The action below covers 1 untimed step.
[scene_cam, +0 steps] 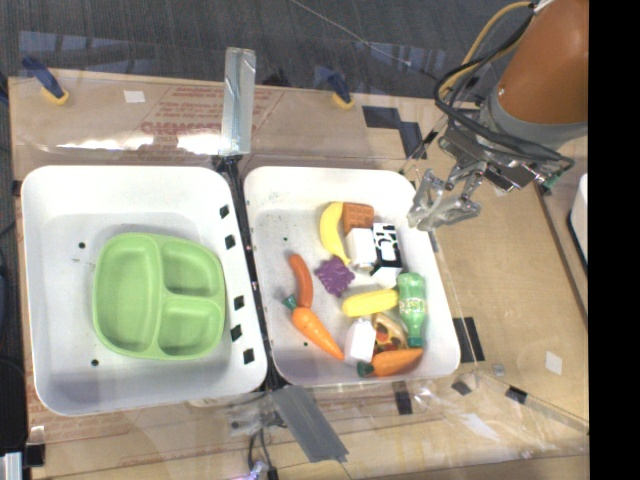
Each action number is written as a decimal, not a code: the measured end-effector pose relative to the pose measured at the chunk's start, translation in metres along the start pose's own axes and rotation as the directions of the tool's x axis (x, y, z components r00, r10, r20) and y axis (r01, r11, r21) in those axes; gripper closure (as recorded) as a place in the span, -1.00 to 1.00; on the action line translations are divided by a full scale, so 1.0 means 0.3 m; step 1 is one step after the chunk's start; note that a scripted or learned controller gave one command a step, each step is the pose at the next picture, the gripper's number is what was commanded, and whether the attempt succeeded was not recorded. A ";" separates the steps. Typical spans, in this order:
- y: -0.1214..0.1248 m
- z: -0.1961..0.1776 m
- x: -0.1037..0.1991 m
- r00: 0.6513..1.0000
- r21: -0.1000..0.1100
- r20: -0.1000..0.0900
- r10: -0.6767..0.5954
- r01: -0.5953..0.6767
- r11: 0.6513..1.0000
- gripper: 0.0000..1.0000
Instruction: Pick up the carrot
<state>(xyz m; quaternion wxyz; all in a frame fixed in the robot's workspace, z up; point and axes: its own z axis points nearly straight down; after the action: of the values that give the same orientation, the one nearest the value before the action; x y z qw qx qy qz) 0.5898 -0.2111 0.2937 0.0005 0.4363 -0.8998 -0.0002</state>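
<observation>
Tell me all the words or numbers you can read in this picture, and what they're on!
Red printing on the clear plastic sheet behind the bins: too blurred to read.
Black-and-white carton in the right bin: bold markings, no word I can make out.
Green bottle: label too small to read.
Nothing else carries writing.

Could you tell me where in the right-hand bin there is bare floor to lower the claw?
The right bin has bare floor in its far left corner, bordered by the banana, and a strip along its left wall beside the carrot. The middle and right are crowded with toys around the green bottle.
</observation>
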 end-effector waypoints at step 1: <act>0.221 0.110 0.169 0.984 0.000 0.001 -0.181 0.181 0.984 1.00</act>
<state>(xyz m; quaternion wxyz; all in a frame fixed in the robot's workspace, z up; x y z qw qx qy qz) 0.5063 -0.2097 0.2607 0.0000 0.5161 -0.8565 -0.0006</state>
